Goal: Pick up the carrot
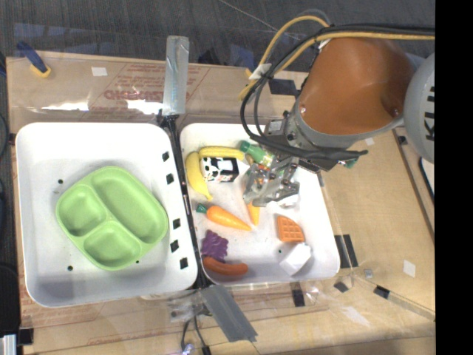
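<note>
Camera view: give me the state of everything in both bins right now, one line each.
Orange carrot: lying flat in right white bin, not gripped.
Gripper: low over right bin, beside carrot.
Yellow banana: lying on its side.
Orange waffle piece: flat.
Brown sausage: lying by purple grapes.
Green divided plate: upright in left white bin.

Wrist (347, 87) hides right bin's (325, 228) back corner.

Even overhead light is flooding both white bins (44, 146), nearly washing out rims. Glare is streaking across clear film (111, 98) behind left bin. Soft shadows are falling beneath arm (355, 87). Focus is softening slightly throughout.
</note>
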